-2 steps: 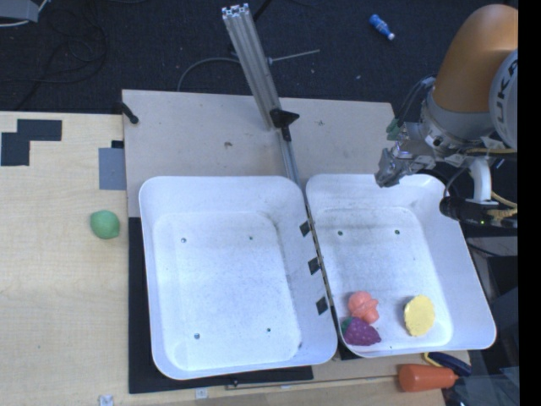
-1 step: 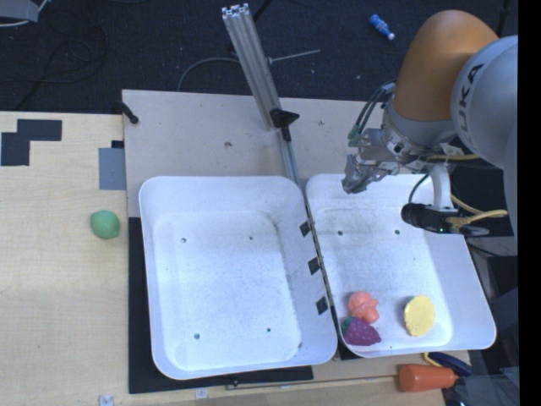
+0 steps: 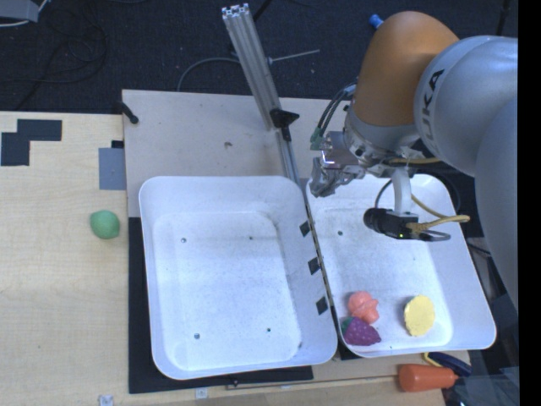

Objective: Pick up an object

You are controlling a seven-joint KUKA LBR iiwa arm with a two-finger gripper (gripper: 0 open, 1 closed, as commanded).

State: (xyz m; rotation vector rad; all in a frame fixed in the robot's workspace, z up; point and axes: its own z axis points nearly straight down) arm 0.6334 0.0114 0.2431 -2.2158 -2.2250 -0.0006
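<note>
Two white bins are seen side by side on the bench. The left bin point(image 3: 169, 201) carries only small dark specks. In the right bin point(image 3: 473, 311), three things are gathered near the front edge: an orange-pink piece point(image 3: 363, 304), a purple piece point(image 3: 363, 333) touching it just in front, and a yellow piece point(image 3: 419, 315) a little to their right, apart from both.

The arm point(image 3: 456, 91) is reached in from the right, and the gripper point(image 3: 325, 180) is held over the back left corner of the right bin, close to the divide between the bins. Whether it is wide or narrow cannot be told; nothing is seen held in it. A black part with a cable point(image 3: 390, 222) hangs below the wrist, over the back half of the right bin.

A green ball point(image 3: 105, 224) lies on the bench left of the left bin, well apart. An orange thing point(image 3: 427, 376) lies on the bench just beyond the right bin's front edge.
</note>
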